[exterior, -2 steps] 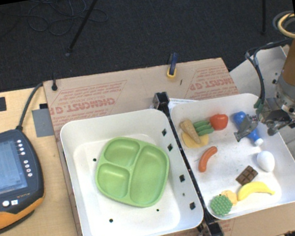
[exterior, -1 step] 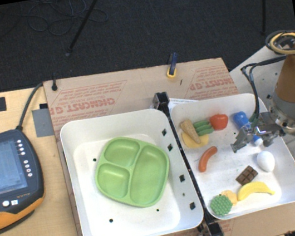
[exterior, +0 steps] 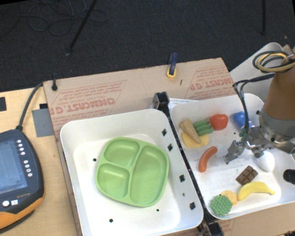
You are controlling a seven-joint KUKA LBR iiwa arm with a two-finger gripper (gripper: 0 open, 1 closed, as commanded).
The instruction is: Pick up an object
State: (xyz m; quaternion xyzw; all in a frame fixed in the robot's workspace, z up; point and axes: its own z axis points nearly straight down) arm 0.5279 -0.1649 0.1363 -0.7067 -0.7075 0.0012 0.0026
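So from the overhead camera, the arm (exterior: 287, 104) is reaching in from the right and the gripper (exterior: 238, 149) is down low inside the right bin (exterior: 275, 199), somewhere in the middle of the toy food. I honestly can't tell how it's set — the dark metal bits blur together at this angle — and nothing is visibly caught in it, so I'd call this the approach/descent step, not a lift yet.

Closest candidate looks like the sausage (exterior: 207, 159), just left of the gripper tip and lying at a slant. It's a small reddish-orange curved piece, smooth and rounded, so my guess is it could squirt out of a pinch if the closing isn't centred across its narrow width.

Other stuff nearby: a chocolate (exterior: 247, 174) piece below, a banana (exterior: 255, 190) near the front wall, a tomato (exterior: 219, 121) and a corn (exterior: 202, 127) piece further back, and a white egg (exterior: 265, 162) tucked by the wrist.

The left bin (exterior: 89, 221) holds a green plate (exterior: 132, 171) — well apart from the action.

Next move, I'd judge: settle over one item, close, then lift straight.
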